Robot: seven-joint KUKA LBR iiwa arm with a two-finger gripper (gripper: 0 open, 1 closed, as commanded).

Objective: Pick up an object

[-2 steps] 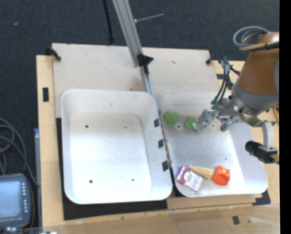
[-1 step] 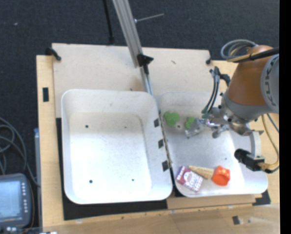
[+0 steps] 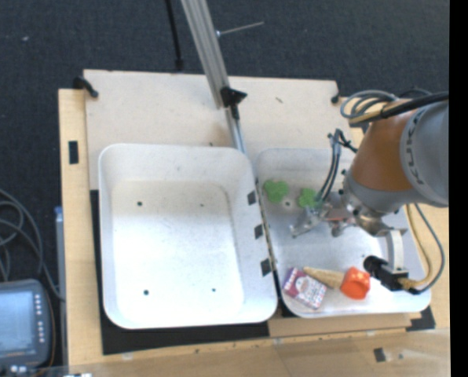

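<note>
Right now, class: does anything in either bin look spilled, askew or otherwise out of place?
Nothing stands out. The right bin holds two green pieces, a small packet, a cone and an orange object, loose but contained. The tool hangs above that bin.

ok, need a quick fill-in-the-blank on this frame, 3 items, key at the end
1. The green objects lie in the ____ bin as the camera sees it.
2. The orange object lies near the right bin's ____ edge, the one closest to the camera.
3. The band above the gripper's wrist is ____ in colour.

Missing words: right; front; orange
</note>
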